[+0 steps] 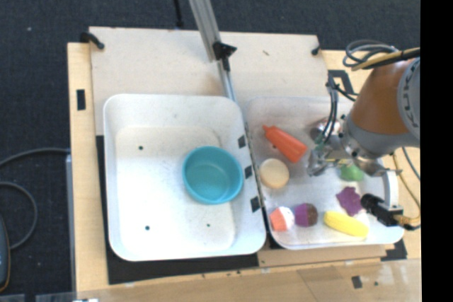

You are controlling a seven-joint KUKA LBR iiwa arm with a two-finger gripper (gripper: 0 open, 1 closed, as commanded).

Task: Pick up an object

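Carrot [284, 142] tapered, smooth, nr round cream ball [274, 173].

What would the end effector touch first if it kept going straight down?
Probably the bare floor of the right bin, just right of the carrot; the end effector seems to clear it, though depth is unclear.

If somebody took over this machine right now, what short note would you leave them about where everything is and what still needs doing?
Gripper: low inside the right bin, between the orange carrot and a green item; whether it holds anything cannot be seen.
Right bin also holds: cream round piece, purple piece, yellow banana-like piece, dark purple ball, red-and-white piece.
Left bin: blue bowl.
Done: arm is down among the objects.
Left: nothing is visibly lifted yet; a pick has to be confirmed.
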